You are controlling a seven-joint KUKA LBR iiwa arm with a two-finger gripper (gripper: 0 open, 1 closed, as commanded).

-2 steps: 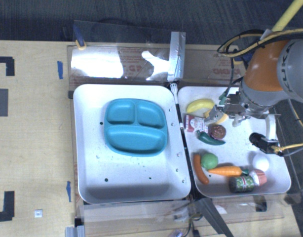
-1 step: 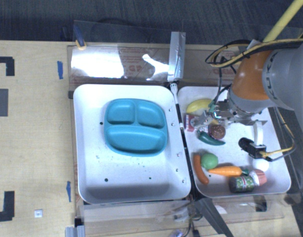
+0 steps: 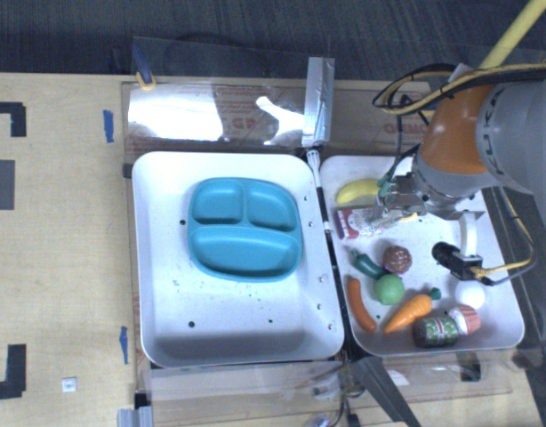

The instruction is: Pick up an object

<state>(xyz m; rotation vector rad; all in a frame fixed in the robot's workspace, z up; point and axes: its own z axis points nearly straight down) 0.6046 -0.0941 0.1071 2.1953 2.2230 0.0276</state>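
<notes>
The gripper [image 3: 386, 212] is down inside the right bin [image 3: 509, 314], at its upper left part. From where I stand I cannot tell whether it is open or closed, nor whether it has hold of anything. Just beside it, toward the bin's back left corner, lies a banana [image 3: 357, 191]. A red and white packet [image 3: 348, 224] lies just below that, against the left wall. Nearer the front sit a brown ball [image 3: 397, 259] and a green ball [image 3: 389, 288], close together. In front of them a carrot [image 3: 408, 311] lies at a slant, with an orange pepper [image 3: 360, 304] to its left and a can [image 3: 437, 330] to its right. The arm [image 3: 486, 140] reaches in from the right. The left bin [image 3: 166, 310] holds a blue plate [image 3: 244, 227].
</notes>
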